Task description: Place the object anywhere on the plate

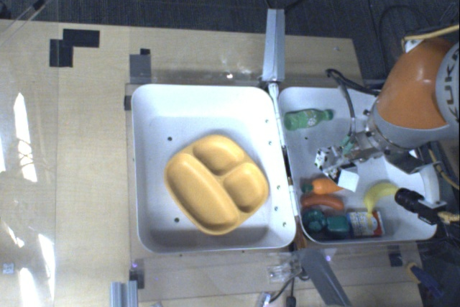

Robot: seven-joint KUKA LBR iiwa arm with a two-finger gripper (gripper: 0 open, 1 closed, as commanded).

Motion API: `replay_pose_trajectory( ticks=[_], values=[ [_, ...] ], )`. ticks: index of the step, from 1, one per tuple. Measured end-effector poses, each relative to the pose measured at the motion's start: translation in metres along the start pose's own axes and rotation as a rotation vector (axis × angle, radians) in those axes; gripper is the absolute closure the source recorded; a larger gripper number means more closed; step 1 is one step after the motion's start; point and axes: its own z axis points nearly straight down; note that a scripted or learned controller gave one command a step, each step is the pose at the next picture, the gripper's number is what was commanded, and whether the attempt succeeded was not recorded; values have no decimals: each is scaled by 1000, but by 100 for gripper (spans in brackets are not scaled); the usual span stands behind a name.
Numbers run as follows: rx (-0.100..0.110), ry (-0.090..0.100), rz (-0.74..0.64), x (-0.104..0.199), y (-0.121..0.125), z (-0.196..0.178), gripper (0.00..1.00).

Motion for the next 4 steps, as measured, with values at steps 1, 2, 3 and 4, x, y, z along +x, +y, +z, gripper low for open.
replay_pose_trajectory(
  ticks=[1, 2, 3, 4],
  values=[
    [-1, -2, 47, -56, 3, -45, 100],
    [1, 1, 33, 31, 46, -39, 100],
    [-3, -1, 25, 31, 48, -49, 100],
    [4, 1, 93, 118, 31, -19, 100]
  ],
)
